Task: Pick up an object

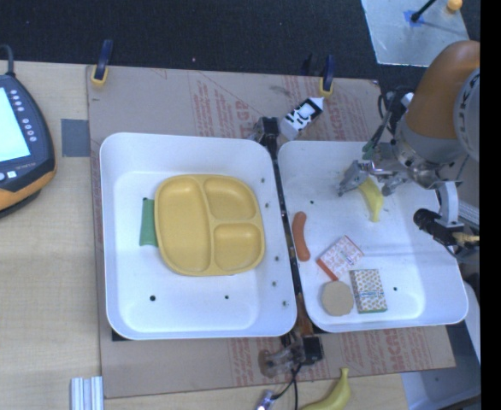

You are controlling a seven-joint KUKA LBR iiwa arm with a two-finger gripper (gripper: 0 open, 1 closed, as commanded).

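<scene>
Banana (pixel 371 200) lies in the right bin (pixel 439 301), directly beneath my gripper (pixel 368 178), whose fingers straddle its upper end, spread and not yet closed. I judge it light, smooth and curved; best gripped across its middle.

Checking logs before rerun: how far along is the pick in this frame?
Done: the arm has reached into the right bin and the gripper sits low by the yellow banana-like piece. In hand: nothing visibly lifted; the piece looks to lie on the bin floor, and I cannot tell the finger state. Left: grasp and lift. The sausage, round cookie and small packets lie untouched.
</scene>
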